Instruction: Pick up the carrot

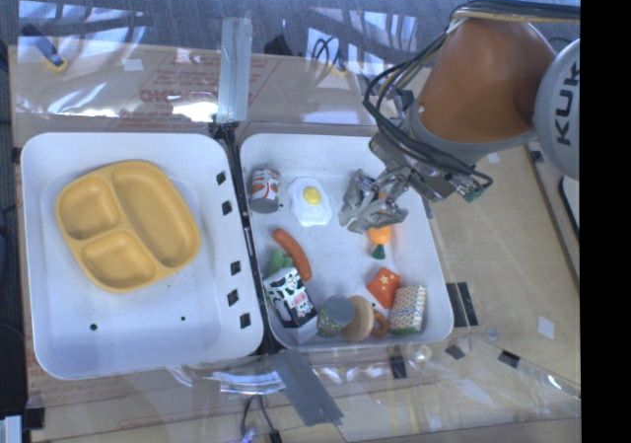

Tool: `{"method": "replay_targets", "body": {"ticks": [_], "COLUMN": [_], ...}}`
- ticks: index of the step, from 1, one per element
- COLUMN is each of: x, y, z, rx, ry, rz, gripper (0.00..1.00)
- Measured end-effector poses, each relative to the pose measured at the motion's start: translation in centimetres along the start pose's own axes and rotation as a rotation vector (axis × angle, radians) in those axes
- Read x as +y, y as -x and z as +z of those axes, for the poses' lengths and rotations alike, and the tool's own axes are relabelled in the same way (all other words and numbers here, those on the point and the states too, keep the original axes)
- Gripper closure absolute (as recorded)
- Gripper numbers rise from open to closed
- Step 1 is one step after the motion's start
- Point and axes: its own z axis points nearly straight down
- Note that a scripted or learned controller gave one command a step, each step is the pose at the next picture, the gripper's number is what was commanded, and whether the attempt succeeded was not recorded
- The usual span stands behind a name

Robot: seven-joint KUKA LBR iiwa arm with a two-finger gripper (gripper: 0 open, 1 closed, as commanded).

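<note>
Reaching in from the right, the hand [374, 212] hangs tilted, fingers clamped on the carrot [380, 234].

A single fixed camera looked down at a slant from above the bench [493, 263], taking in both white bins [39, 263], the arm [483, 76] entering from the right.

My grey arm with its orange band [483, 76] reaches in from three o'clock, my metal two-finger gripper [375, 206] angled toward seven o'clock.
</note>
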Motion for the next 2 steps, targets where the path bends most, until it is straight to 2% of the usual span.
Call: {"method": "replay_targets", "body": {"ticks": [1, 2], "x": [0.0, -2.6], "y": [-6.8, -4.7], "z": [-1.5, 9.7], "rx": [0.007, 0.005], "ry": [0.011, 0.024], "rz": [-0.364, -0.579], "gripper": [1.00, 1.00]}}
